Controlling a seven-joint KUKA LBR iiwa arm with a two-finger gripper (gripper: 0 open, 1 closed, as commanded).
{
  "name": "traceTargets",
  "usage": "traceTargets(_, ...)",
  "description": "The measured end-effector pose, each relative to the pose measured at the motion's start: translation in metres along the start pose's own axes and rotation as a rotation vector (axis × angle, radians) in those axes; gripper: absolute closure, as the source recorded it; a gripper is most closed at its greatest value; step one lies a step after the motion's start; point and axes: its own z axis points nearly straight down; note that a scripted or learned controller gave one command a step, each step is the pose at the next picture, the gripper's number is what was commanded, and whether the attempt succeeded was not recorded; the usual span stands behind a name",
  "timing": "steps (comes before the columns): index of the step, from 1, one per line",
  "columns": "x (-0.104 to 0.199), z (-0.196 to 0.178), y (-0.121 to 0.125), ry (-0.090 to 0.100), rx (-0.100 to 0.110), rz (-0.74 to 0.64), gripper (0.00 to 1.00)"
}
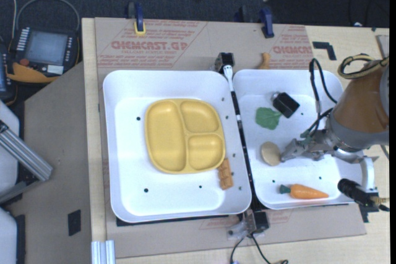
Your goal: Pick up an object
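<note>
Brown cardboard-covered counter [204,46] carries two shallow white plastic bins side by side. Left bin [124,133]: a yellow three-compartment plastic tray [184,135] sits near centre, with a small brown crumbly piece [225,175] just off its lower right corner, lying on the bin floor.

Right bin [272,191]: my grey arm with its orange band [365,111] reaches in from the right. My gripper [289,152] is low in the bin, tip just beside a beige rounded lump [270,153] (touching or a hair apart, can't tell). Whether the gripper is open or closed, I cannot tell.

Orange carrot with green top [304,192] lies near the front wall. Green leafy piece [268,117] lies beside a small black block [285,104].
</note>
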Motion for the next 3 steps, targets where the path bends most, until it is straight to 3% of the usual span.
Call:
traceTargets(1, 0.000, -0.011, 0.000, -0.002, -0.003, 0.000, 1.00)
traceTargets(3, -0.006, -0.120, 0.002, -0.005, -0.012, -0.002, 1.00)
